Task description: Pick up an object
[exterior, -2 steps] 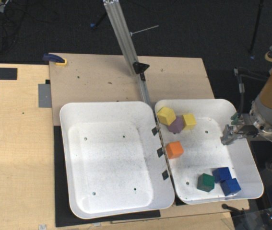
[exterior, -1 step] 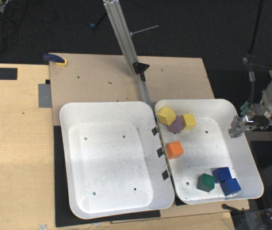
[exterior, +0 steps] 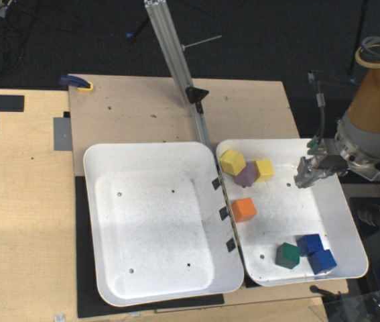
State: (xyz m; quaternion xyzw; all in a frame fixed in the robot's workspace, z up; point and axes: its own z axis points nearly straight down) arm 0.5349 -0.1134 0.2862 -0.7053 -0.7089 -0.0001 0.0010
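Presently, objects for picking, all in the right bin [exterior: 348, 228]: yellow block [exterior: 232, 162] touching purple block [exterior: 246, 174], with smaller yellow cube [exterior: 265, 170] just beside; orange cube [exterior: 244, 209] near the bin's left wall; green block [exterior: 287, 255] beside two blue blocks [exterior: 315, 252] at the near corner. Left bin [exterior: 109, 180]: white, speckled. Gripper [exterior: 304, 177]: over the right bin's far right part, apart from every block; nothing between its fingers, whose spread cannot be told. Slanted aluminium rail [exterior: 173, 49] stands behind the bins.

Bare floor spans the right bin's [exterior: 324, 210] middle between the yellow-purple cluster [exterior: 246, 169] and apparently the blue blocks [exterior: 315, 251].
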